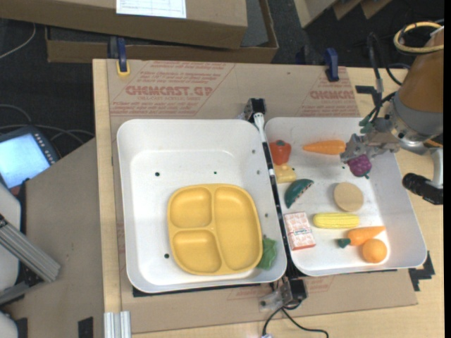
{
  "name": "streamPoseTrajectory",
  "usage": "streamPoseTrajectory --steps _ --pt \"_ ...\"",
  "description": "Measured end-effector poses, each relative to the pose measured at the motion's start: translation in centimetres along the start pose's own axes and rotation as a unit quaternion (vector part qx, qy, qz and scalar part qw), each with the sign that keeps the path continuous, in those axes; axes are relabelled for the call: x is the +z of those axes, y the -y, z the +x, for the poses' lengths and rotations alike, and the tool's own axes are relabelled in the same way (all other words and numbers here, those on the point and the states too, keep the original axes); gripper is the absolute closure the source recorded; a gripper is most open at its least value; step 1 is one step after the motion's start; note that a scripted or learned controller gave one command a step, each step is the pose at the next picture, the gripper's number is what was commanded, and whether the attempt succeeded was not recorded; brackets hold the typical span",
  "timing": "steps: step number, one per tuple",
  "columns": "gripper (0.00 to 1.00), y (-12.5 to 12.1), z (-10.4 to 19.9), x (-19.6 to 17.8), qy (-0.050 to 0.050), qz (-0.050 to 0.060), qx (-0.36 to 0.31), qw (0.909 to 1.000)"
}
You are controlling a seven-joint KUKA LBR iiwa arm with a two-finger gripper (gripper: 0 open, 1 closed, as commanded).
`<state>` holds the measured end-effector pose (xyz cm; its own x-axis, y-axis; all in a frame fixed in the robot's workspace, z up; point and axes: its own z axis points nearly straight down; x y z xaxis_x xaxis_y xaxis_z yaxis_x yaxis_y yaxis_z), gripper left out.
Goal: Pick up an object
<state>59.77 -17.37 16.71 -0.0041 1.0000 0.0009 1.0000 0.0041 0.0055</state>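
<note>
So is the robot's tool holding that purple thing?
Cannot tell. The tool sits right over the purple thing in the right bin, hiding any grip on it.

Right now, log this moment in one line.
arm: over right bin | hand: at purple toy | grasp: unconfirmed | yellow tray: left bin

Brown board clamped by blue clips left of the claw; cardboard box farther up-left; dark floor; lit screen far left
</note>
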Motion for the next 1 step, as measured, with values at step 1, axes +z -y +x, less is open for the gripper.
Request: streamPoseTrajectory --steps 1 --pt "1.00 -2.36 6.55 -5.29 0.001 -0.001 -0.002 1.0000"
